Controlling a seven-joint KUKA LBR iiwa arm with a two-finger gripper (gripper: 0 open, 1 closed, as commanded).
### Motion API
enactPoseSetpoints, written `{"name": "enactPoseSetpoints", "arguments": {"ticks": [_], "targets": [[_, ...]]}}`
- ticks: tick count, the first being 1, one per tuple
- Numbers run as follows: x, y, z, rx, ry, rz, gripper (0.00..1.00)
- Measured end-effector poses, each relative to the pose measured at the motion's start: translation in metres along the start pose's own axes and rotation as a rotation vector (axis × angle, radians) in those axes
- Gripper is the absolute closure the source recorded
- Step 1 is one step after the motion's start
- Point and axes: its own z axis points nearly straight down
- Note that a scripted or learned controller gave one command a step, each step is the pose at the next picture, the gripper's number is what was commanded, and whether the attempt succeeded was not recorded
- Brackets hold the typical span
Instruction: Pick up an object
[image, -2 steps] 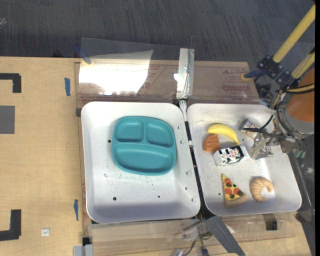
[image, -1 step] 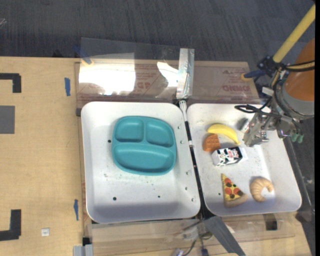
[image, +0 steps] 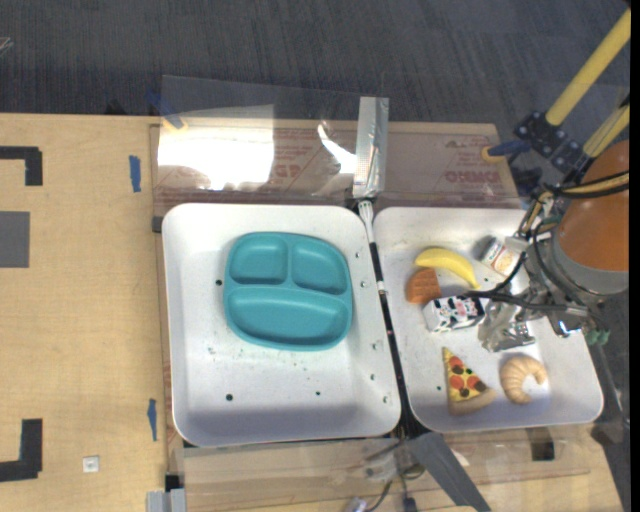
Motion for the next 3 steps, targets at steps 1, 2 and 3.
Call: {"name": "enactPoseSetpoints", "arguments": {"ticks": [1,2,3], "targets": [[-0.007,0.04,-0.01,0.0,-0.004,0.541,1.0],[-0.003,0.084,-0.055,0.001,-0.009,0.164,1.0],[0.02,0.079,-0.024,0.001,-0.002,-0.248,1.0]]}}
